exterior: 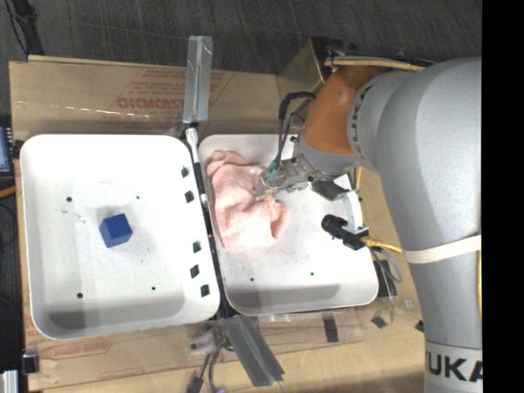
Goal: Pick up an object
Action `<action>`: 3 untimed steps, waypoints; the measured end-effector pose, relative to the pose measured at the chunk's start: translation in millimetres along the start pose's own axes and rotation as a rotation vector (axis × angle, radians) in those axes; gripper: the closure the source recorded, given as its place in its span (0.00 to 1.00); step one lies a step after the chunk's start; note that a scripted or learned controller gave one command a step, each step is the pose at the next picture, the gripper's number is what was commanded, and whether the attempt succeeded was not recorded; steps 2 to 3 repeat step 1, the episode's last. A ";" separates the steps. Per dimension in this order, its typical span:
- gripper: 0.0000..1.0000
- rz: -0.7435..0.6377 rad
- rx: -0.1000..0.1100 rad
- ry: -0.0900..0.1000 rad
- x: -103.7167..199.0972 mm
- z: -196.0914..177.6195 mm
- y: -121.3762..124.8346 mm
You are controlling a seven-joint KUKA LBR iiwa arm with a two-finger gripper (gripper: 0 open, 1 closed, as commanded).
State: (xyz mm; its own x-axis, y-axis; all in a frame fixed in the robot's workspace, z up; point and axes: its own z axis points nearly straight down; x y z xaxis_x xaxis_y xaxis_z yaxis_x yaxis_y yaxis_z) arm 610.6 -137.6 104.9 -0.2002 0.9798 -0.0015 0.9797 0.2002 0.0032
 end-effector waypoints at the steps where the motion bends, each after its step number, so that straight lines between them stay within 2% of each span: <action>1: 1.00 0.044 0.005 0.002 46.7 -116.4 33.7; 3: 1.00 0.044 0.005 0.002 46.7 -116.4 33.7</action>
